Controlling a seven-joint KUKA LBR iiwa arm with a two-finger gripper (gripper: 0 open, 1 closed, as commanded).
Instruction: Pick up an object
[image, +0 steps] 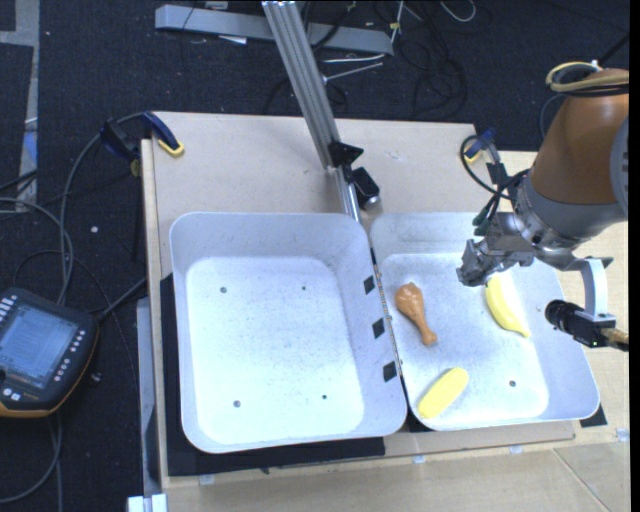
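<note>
White right bin: banana, drumstick, yellow piece | hand above banana, grip possibly unclear

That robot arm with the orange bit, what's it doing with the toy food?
The grey robot arm with the orange band is reaching into the right shallow white bin to pick something up. Its gripper hangs just above the bin floor, beside the top end of a yellow toy banana. A brown toy chicken drumstick and a yellow corn-like piece lie in the same bin, untouched. Nothing looks lifted yet. The left shallow white bin sits alongside.
</note>
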